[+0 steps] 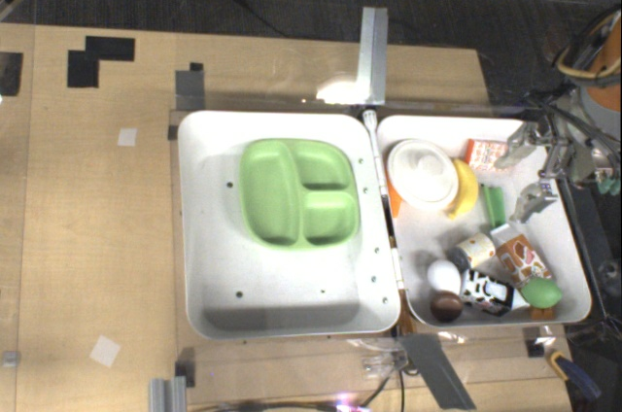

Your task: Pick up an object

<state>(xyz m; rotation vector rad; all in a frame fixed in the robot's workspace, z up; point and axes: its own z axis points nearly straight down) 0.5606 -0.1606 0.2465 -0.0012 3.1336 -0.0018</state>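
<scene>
Front of right bin: a dark brown round ball [446, 306] lies at the near wall of the right white bin [573, 250], with a white egg-shaped object [442, 276] just behind it.
Front cluster: a black-and-white patterned small box [486, 292], a green rounded toy [543, 293] and a brown-and-white carton [520, 257] lie close together, some of them touching.
Middle: a short green stick-like piece [495, 205] lies beside a yellow banana [466, 190], which curves around a white round bowl [422, 172].
Far corner: a small orange-and-white packet [485, 152] lies near the back wall.
Left bin: a light green plastic tray with compartments [297, 191] lies alone in the left white bin [209, 235].
Gripper: the two-finger gripper [536, 169] is over the right side of the right bin; its fingers look spread apart and nothing is between them.
Step in hand: approach, I judge; no object is grasped yet.
Next move: the gripper needs to descend on one free object. The green stick seems nearest; the crowded front cluster looks harder.
</scene>
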